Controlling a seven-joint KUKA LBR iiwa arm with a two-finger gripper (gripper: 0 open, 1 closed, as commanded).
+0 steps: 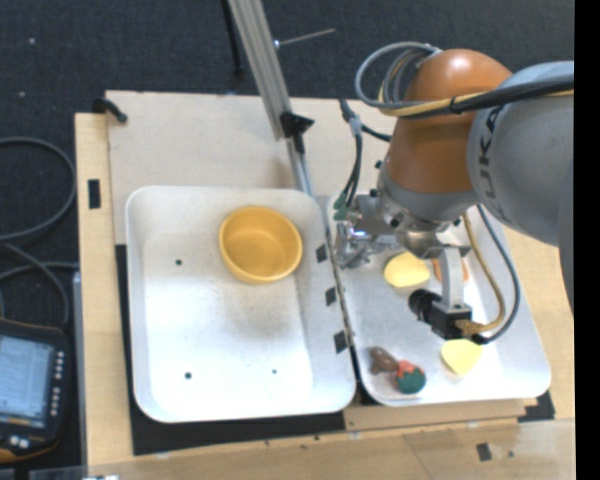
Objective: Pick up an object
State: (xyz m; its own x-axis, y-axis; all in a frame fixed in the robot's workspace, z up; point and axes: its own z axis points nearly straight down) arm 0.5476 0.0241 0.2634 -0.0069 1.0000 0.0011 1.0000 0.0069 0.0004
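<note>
Claw (pixel 352 240) hangs low at the left side of the right bin (pixel 510 340), close to the wall it shares with the left bin (pixel 180 318). I cannot tell whether it is open or closed. Just right of it lies a pale yellow piece (pixel 406 270). A second yellow piece (pixel 461 357), a brown lump (pixel 383 359) and a green-and-red toy (pixel 410 379) lie near the front rim. A yellow bowl (pixel 261 243) stands in the left bin.

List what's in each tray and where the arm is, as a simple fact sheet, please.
left bin: yellow bowl, upright, toward the back
right bin: rear pale yellow piece; front pale yellow piece; small brown thing beside green-and-red thing, front left
arm: reaches over the right bin
gripper: near the right bin's left wall
</note>
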